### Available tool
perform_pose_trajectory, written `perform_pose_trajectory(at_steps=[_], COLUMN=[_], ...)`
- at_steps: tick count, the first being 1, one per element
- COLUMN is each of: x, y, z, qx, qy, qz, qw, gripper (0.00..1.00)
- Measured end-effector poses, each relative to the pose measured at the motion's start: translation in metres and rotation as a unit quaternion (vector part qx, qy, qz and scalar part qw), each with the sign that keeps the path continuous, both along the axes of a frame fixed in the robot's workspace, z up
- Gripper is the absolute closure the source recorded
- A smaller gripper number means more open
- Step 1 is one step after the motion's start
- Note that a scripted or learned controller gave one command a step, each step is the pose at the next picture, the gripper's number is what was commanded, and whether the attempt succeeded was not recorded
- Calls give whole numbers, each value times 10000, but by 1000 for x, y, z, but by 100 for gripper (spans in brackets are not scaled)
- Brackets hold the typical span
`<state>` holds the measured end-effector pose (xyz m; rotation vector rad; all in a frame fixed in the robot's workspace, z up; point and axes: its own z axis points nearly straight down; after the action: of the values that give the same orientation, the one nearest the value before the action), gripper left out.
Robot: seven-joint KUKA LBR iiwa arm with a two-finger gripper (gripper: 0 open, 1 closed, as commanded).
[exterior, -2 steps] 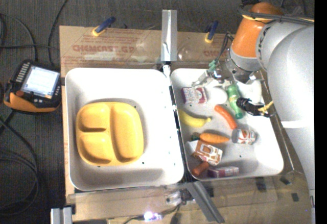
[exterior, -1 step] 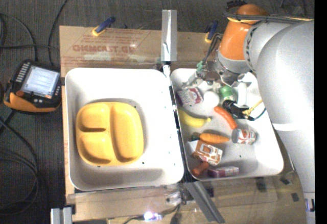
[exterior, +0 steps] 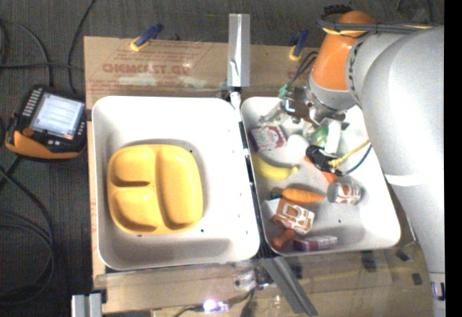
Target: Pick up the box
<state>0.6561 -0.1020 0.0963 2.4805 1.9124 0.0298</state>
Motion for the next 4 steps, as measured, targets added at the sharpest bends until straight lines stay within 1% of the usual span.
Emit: perform_pose_trajectory(at_steps=[1,2,3,4], x=[2,2,2,-21], y=[0,0,0,-17], z=[13,21,21,1], qx=[-22,-24,-28,37], qy=[-33,-23,-21,-19], qz=[11,15,15,-881], qw=[10000,10000,10000,9961], gripper=[100,100,0,0])
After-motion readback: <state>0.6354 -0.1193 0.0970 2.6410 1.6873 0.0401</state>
